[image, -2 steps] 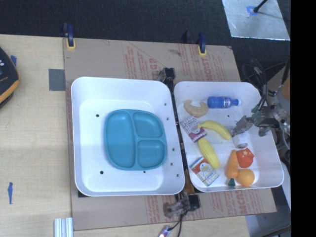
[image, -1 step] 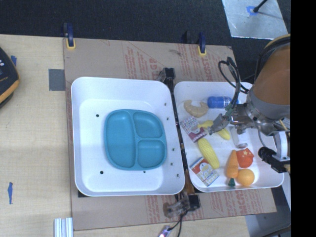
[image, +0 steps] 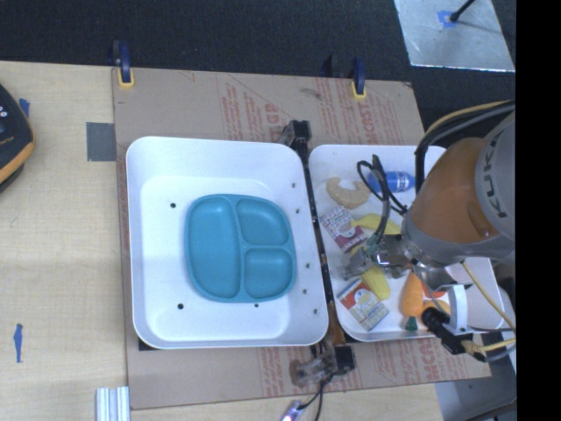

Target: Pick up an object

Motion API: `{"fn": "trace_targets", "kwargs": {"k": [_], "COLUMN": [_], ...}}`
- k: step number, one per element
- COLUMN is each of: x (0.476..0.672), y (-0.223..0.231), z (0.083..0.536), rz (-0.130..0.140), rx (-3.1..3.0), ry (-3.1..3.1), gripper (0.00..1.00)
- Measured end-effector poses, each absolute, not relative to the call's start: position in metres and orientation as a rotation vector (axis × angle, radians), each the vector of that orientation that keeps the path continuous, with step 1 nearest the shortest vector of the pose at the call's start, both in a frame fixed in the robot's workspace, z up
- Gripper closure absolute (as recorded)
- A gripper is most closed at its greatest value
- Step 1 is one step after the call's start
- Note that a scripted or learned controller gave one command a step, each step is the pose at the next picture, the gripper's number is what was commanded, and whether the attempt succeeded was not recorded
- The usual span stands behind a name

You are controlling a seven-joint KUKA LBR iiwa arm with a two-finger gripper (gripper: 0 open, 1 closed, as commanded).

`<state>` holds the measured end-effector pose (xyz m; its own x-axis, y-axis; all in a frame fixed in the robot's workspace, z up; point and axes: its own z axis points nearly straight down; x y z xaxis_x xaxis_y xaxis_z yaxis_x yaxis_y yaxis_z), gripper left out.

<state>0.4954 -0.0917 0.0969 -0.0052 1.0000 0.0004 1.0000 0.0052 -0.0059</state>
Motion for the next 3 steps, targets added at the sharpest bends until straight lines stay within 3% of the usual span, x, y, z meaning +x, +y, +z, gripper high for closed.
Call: {"fn": "trace_targets", "kwargs": {"k": [1,2,3], "x": [0.536,0.536,0.563], "y": [-0.098,-0.099,-0.047], "z": [0.092,0.102,0.192], "rz": [0.003,0.006,0.001], "rx": [-2.216,-2.212,-2.215], "ry": [-2.225,-2.229,-2.225], "gripper": [0.00,1.00,1.00]}}
